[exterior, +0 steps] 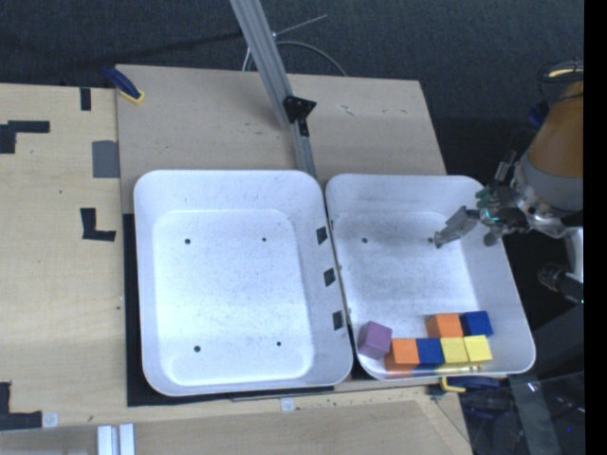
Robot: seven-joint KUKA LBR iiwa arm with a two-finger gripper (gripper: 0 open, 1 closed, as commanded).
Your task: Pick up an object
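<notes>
Several small blocks lie along the front edge of the right bin (408,207): a purple block (377,337), an orange block (405,351), a blue block (430,351), two yellow blocks (465,349), and behind them another orange block (443,326) and blue block (477,323). My gripper (465,238) hangs over the right side of this bin, well behind the blocks. It is open, with nothing between its fingers (450,230).
The left bin (228,183) stands beside the right one. A slanted metal pole (261,41) with a black clamp (300,109) crosses the bench behind the bins. A small blue and yellow tool (123,83) lies at the back left.
</notes>
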